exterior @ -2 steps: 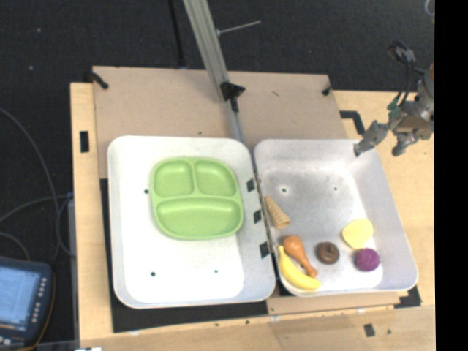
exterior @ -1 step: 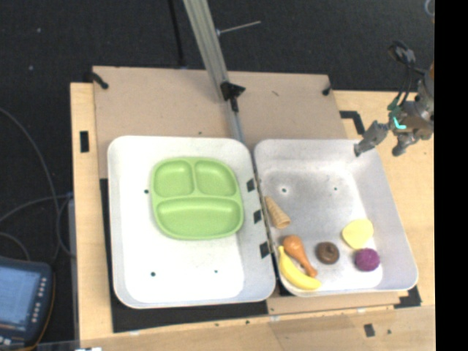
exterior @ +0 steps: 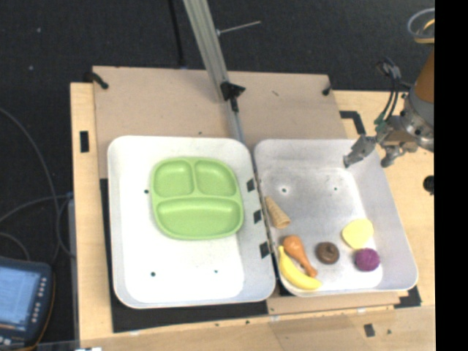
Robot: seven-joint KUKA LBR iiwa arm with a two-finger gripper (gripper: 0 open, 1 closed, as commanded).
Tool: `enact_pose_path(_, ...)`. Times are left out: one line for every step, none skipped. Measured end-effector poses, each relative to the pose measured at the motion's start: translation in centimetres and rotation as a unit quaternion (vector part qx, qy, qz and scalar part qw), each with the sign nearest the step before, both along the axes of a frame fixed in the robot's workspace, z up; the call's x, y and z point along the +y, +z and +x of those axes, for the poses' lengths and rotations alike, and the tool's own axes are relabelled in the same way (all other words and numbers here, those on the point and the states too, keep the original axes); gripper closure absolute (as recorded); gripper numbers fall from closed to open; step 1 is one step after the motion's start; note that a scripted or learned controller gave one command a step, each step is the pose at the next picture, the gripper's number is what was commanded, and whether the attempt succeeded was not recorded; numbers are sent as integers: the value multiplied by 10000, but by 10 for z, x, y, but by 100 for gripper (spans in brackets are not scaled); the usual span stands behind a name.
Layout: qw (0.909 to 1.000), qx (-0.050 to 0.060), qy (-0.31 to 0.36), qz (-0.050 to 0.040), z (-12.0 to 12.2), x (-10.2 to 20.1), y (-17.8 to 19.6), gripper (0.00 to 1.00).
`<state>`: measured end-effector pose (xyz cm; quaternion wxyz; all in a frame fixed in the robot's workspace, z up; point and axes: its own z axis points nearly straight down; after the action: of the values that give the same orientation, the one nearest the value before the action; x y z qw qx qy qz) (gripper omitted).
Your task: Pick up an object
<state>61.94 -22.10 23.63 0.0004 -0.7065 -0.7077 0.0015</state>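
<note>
End effector: the end effector sits over the upper right corner of the right bin, its two fingers spread apart with nothing between them.
Arm: the grey arm enters from the right edge, with dark cables looping beside it.
Right bin: the right bin holds all the small objects, gathered along its lower part, well apart from the end effector.
Yellow piece: a pale yellow piece lies nearest the end effector, toward the bin's right side.
Purple ball: a purple ball rests just below the yellow piece.
Doughnut: a brown doughnut lies left of the purple ball.
Carrot: an orange carrot lies slanted, touching the banana.
Banana: a yellow banana curves along the bin's lower left corner.
Cone: a tan cone lies near the bin's left wall, above the carrot.
Left bin: the left bin carries a green divided plate in its upper half.
Worktop: the tan worktop bears both bins side by side.
Pole: a metal pole slants down to the gap between the bins.
</note>
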Motion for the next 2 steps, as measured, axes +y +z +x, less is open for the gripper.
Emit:
enact_pose_path(10000,11,-9,5,-8,2,-60,0)
enact_pose_path(10000,6,-10,3,-17,7,-109,0)
